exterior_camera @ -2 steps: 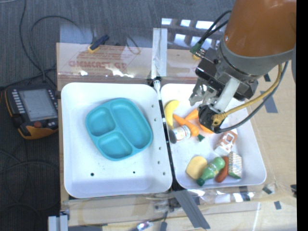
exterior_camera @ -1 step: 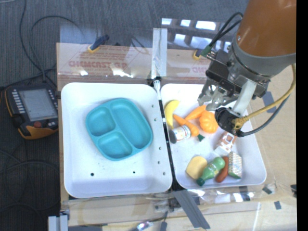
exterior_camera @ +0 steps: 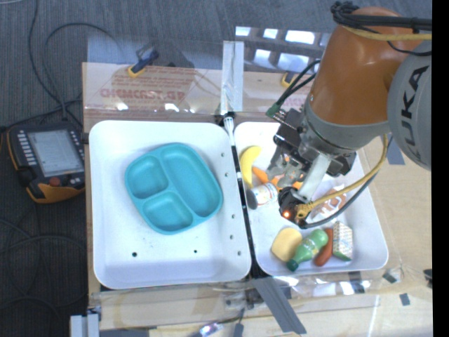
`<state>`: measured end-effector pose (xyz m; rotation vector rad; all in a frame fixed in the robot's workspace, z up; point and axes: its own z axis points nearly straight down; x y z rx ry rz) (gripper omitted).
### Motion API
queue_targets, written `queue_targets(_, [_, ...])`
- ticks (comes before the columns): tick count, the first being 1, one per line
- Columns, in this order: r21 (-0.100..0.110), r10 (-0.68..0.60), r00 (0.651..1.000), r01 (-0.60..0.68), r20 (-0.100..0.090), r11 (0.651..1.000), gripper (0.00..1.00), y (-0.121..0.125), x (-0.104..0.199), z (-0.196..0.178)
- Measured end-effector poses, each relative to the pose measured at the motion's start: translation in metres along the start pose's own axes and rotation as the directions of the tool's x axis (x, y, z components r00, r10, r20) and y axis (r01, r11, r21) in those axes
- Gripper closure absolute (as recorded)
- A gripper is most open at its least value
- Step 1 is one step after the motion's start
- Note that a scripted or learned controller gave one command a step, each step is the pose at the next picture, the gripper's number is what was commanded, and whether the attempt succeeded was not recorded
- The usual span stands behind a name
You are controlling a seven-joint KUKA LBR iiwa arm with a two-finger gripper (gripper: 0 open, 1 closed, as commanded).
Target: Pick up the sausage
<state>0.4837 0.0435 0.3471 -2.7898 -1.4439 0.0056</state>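
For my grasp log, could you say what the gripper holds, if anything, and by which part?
Cannot be told: the wrist hides the gripper's tip over the shallow white right-hand bin.

pale tan bench top [exterior_camera: 410, 188]: two shallow white plastic bins side by side, rims touching. left bin [exterior_camera: 112, 216], right bin [exterior_camera: 368, 241]. brown sheet with red lettering [exterior_camera: 154, 93] lies behind left bin.
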Motion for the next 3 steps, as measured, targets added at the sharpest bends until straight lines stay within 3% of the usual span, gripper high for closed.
queue_targets(1, [-0.001,0.148,0.989,-0.148,0.000,0.989,1.00,0.018,-0.025,-0.018])
queue_targets(2, [-0.002,0.060,0.998,-0.060,0.001,0.998,1.00,0.026,-0.037,-0.029])
queue_targets(3, [-0.003,-0.056,0.998,0.056,-0.001,0.998,1.00,0.024,-0.033,-0.087])
